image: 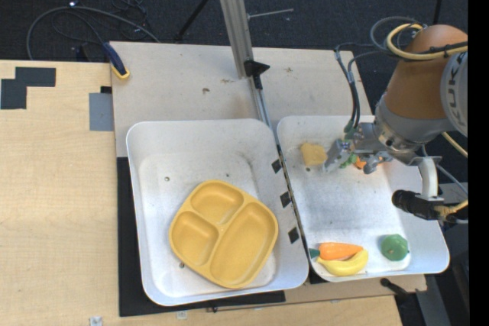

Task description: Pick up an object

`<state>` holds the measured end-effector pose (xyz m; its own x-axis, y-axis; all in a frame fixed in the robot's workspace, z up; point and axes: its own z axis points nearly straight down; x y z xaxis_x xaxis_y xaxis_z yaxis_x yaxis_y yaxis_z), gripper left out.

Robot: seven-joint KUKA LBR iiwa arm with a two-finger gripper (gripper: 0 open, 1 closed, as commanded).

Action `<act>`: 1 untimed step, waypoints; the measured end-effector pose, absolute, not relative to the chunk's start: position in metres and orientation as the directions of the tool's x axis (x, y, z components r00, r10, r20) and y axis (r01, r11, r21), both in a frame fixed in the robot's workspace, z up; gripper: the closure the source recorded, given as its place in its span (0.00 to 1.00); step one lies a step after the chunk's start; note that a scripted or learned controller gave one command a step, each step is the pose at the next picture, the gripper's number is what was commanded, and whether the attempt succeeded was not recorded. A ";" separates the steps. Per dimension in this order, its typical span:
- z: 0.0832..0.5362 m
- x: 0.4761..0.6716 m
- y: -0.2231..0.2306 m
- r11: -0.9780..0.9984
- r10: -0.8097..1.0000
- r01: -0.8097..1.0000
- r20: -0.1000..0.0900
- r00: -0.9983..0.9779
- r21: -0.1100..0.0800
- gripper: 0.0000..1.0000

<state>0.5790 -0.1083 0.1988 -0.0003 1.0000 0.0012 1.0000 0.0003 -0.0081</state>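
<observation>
The grey arm (419,99) reaches in over the right bin (348,202), wrist bent down, its gripper (353,158) low near the bin's far end — whether it is spread or pinching cannot be told. A small orange-and-green thing shows at the gripper; a tan lump (313,154) lies just beside it. A carrot (339,250), banana (345,264) and green ball (394,246) sit at the bin's near edge — a yellow divided plate (223,233) in the left bin (153,187).

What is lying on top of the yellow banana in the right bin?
An orange carrot lies across the top of the yellow banana. The strip of banana beneath it is covered.
</observation>
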 end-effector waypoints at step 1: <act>0.137 0.575 -0.114 -0.001 1.000 1.000 0.001 0.001 -0.008 0.00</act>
